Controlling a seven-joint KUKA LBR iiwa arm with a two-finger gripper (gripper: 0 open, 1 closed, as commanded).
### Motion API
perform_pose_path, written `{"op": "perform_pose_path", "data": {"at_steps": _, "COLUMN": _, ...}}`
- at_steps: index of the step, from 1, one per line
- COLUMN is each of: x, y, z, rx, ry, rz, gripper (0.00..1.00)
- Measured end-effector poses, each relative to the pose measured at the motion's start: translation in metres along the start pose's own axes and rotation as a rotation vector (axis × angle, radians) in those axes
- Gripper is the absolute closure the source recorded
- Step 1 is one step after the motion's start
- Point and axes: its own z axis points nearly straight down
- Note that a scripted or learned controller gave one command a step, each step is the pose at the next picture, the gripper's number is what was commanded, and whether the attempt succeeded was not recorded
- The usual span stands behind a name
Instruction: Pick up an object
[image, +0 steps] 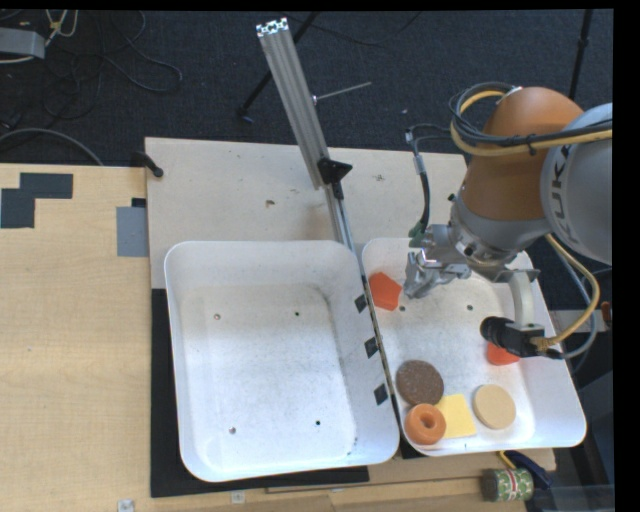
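My gripper (418, 283) hangs over the far left part of the right bin (560, 425), just right of an orange block (384, 290) that lies against the bin's left wall. Nothing shows between the fingers. Toward the near end of that bin lie a dark brown disc (419, 381), an orange ring (426, 424), a yellow slab (459, 415) and a tan disc (494, 406). A red piece (501, 353) sits at the bin's right side, partly hidden by a black part of the arm.
The left bin (260, 360) lies beside the right one, split from it by a ridge with black clips. A slanted metal rail (300, 120) rises behind the bins. Cables hang around the arm's wrist (500, 190).
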Motion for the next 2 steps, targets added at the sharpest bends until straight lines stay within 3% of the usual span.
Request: {"op": "perform_pose_path", "data": {"at_steps": 2, "x": 0.093, "y": -0.042, "z": 0.007, "rx": 0.003, "ry": -0.001, "rz": -0.001, "gripper": 1.0}}
